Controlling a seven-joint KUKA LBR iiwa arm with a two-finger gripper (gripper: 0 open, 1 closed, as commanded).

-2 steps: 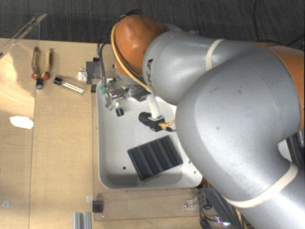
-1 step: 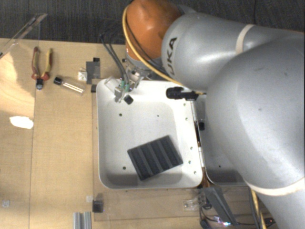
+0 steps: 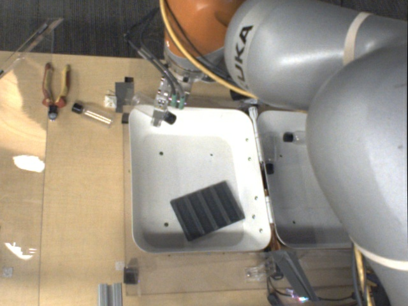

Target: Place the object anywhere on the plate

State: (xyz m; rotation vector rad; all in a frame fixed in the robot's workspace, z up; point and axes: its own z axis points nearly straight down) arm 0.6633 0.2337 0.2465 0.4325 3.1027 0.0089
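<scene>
A dark grey ribbed rectangular slab lies flat in the left white bin, near its front wall and turned at a slant. My gripper hangs over the bin's far left corner, below the orange wrist band, well away from the slab. It looks small and dark from this height, and I see nothing clearly held in it. The big grey arm covers the upper right of the view and part of the right bin.
The right bin sits beside the left one, with a small dark item near its far wall. On the wooden bench to the left lie red-handled pliers, a small tube and a small black-and-white fixture.
</scene>
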